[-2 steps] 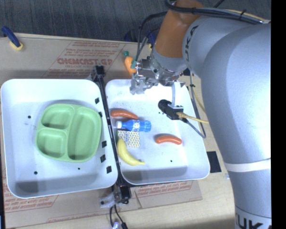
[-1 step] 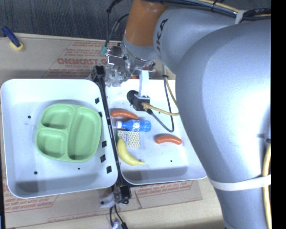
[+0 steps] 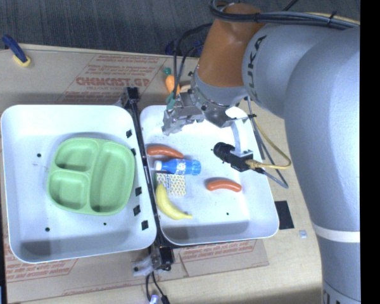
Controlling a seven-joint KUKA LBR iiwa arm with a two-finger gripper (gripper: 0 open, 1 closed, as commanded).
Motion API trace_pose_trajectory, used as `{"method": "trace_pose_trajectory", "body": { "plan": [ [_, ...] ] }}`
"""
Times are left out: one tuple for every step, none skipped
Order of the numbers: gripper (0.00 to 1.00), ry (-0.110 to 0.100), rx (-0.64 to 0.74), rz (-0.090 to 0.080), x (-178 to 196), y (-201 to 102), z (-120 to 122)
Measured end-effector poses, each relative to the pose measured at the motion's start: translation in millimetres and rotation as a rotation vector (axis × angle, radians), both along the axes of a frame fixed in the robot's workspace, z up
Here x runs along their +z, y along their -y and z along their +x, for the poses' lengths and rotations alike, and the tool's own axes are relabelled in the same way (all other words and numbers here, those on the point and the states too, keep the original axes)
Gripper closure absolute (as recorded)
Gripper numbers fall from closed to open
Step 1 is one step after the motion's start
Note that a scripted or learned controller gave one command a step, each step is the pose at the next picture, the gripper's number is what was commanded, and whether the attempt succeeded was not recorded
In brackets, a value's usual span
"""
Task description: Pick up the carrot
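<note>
My gripper (image 3: 176, 120) hangs over the right bin's (image 3: 259, 215) far left corner, its state I cannot tell, while the carrot (image 3: 170, 82) stands on end just beyond that far rim

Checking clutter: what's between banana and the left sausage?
Camera view: a blue bottle and a patterned packet lie between banana and left sausage.
</note>
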State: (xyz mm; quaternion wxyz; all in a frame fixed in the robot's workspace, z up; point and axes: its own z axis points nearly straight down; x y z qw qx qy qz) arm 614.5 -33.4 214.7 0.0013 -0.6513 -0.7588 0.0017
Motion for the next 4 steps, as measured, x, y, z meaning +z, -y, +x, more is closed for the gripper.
{"method": "trace_pose_trajectory", "body": {
  "plan": [
    [1.00, 0.003, 0.214, 0.000, 34, 34, 17],
    [1.00, 0.003, -0.016, 0.000, 50, -48, 20],
    [1.00, 0.001, 0.165, 0.000, 20, 30, 8],
    [1.00, 0.002, 0.085, 0.000, 43, -64, 12]
  ]
}}
